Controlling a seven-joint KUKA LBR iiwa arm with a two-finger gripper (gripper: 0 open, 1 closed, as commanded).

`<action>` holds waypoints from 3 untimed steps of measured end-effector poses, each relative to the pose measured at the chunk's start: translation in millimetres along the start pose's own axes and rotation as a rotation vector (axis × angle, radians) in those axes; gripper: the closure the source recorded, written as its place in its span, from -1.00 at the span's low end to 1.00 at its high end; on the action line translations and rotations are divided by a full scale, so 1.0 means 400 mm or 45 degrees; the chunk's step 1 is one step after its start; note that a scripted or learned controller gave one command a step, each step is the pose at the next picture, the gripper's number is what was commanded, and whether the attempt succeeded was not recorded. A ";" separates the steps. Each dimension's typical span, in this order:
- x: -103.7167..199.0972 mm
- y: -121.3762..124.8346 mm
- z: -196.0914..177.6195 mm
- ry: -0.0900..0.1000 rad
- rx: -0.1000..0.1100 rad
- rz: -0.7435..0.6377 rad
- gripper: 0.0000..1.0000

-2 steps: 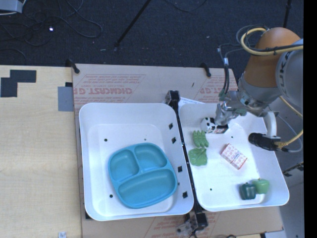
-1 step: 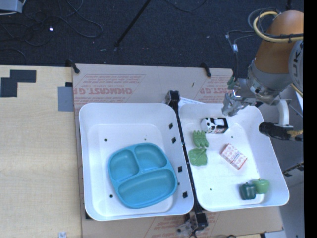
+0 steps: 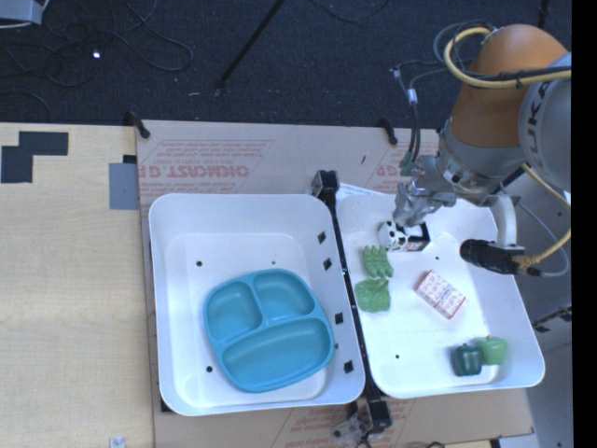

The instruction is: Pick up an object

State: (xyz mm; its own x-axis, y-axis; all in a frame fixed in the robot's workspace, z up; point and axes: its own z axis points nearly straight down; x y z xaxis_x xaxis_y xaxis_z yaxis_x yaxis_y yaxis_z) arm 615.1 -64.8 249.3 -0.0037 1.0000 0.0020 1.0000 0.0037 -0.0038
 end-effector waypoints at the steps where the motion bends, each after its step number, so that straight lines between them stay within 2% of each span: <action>1: 0.104 -0.060 -0.009 0.000 0.001 0.001 1.00; 2: 0.228 -0.111 0.036 0.000 0.004 0.000 1.00; 3: 0.333 -0.160 0.025 -0.002 0.002 0.000 1.00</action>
